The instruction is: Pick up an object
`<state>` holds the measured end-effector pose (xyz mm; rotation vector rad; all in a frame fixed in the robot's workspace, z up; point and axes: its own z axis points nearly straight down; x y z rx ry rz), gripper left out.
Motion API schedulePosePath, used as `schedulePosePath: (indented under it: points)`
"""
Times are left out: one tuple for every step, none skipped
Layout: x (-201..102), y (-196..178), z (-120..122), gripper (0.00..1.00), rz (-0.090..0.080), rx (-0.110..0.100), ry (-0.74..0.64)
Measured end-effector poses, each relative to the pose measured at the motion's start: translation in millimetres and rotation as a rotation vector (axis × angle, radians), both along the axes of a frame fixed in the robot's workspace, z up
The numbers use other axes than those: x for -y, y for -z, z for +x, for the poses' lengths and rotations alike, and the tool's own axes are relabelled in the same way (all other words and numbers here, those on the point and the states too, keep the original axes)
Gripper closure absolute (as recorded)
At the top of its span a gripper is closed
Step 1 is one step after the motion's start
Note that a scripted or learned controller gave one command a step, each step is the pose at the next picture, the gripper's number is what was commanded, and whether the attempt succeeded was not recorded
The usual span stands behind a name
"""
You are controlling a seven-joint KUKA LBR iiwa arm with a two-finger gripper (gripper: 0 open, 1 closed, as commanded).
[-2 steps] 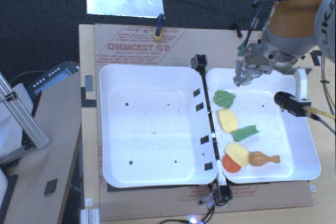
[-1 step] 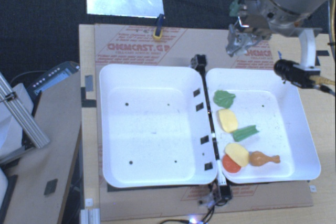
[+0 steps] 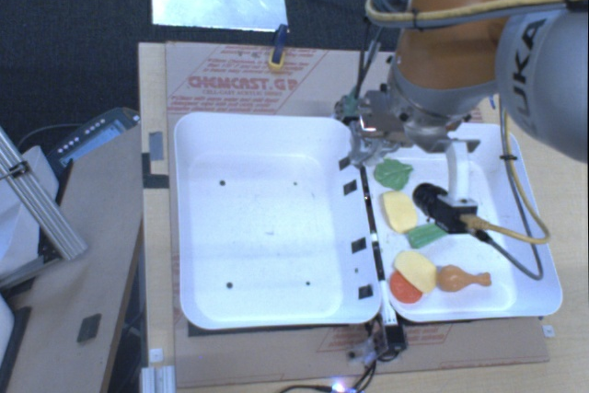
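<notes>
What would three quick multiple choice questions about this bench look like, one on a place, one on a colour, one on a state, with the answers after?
1. Where do the toy foods lie?
A. right bin
B. left bin
C. on the cardboard

2. What colour is the leaf-shaped piece nearest the gripper?
A. blue
B. green
C. white

3. How does the drumstick lie?
A. flat on the bin floor
B. lifted in the air
C. outside the bins

Answers:
1 A, the pieces sit in the right bin, not the left bin.
2 B, the leaf below the gripper is green.
3 A, the drumstick rests on the floor near the front.
</notes>
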<state>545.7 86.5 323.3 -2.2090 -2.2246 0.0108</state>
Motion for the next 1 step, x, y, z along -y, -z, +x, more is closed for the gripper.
schedulePosePath:
  points:
    - [-11.8,-136.8,-8.8,1.00,0.004,0.027,0.001]
